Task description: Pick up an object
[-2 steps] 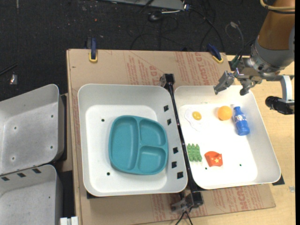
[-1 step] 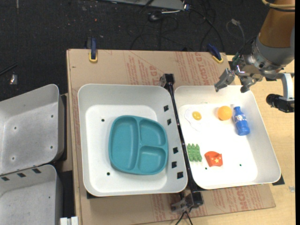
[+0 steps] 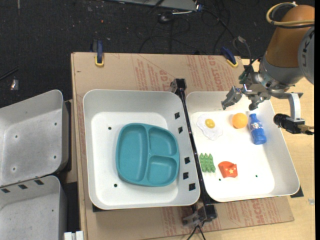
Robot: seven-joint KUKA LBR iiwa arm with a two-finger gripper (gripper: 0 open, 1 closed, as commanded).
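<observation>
- pincer [image 3: 243, 98] is seen spread open with nothing between its fingers, hung above the back edge of the right bin [image 3: 280, 184], apparently poised for a pick.
- just beneath and in front of it lies the orange ball [image 3: 239, 120], smooth and round, beside the blue bottle [image 3: 257, 129] laid on its side.
- a flat fried egg [image 3: 209, 125], a ridged green piece [image 3: 207, 162] and a red piece [image 3: 228, 169] are scattered nearer the front.
- a teal divided plate [image 3: 148, 155], glossy plastic, is kept in the left bin [image 3: 100, 109].

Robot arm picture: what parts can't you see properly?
- Arm: cut off by the right edge of the camera view; its base is out of frame.
- Red toy: too small to tell what it is.
- Bottle: label too small to read.
- Left bins: cut off by the left and bottom edges.
</observation>
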